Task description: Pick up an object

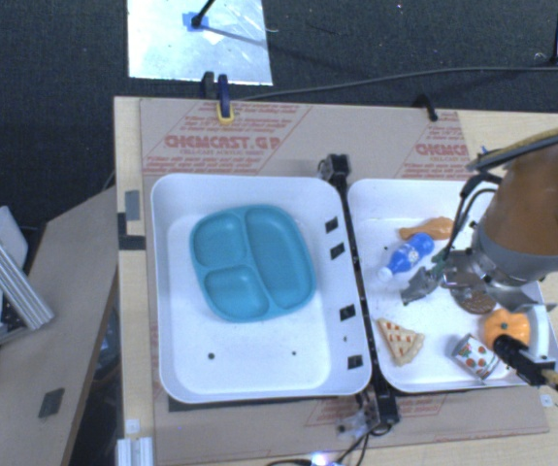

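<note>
The pincer (422, 284) hung low in the right bin (376, 212) beside the blue bottle (407, 256) (whether released or clenched, I cannot tell), the pizza slice (401, 341) nearby.

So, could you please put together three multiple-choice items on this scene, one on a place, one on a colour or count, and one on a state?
1. Where does the divided plate lie?
A. In the left bin
B. In the right bin
C. On the bench outside both bins

2. What colour is that plate?
A. Red
B. Turquoise blue
C. Yellow

3. How does the small blue bottle rest?
A. Upright on its base
B. Lying on its side on the bin floor
C. Stacked on the plate

Answers:
1. A, since the plate sits on the floor of the left bin, alone there.
2. B, its three compartments are all turquoise blue.
3. B, it lies lengthwise in the right bin, near the pizza slice toy and the arm's gripper.
</note>
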You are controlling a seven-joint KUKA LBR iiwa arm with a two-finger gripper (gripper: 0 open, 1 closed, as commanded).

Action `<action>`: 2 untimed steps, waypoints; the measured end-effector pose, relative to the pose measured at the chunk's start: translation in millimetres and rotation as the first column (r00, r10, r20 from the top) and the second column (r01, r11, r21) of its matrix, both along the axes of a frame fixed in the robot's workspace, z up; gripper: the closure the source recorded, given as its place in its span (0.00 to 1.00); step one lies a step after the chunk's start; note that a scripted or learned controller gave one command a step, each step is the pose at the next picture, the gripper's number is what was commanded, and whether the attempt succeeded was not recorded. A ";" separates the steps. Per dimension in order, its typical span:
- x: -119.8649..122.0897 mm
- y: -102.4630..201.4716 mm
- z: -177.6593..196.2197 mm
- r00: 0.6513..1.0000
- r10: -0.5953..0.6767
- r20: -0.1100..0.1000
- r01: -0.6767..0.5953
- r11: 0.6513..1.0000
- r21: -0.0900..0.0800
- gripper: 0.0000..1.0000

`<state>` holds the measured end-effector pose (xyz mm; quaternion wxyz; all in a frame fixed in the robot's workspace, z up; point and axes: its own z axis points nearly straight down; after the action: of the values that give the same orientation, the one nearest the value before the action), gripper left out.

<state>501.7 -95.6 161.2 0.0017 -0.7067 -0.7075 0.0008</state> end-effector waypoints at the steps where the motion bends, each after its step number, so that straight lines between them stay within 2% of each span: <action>1: 1.9 -10.0 -52.2 1.000 -0.001 0.000 0.001 1.000 -0.001 0.00; 2: 3.7 -9.8 -38.8 1.000 0.000 0.006 0.000 1.000 -0.001 1.00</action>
<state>505.4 -105.4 122.4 -0.0009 -0.7066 -0.7076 -0.0009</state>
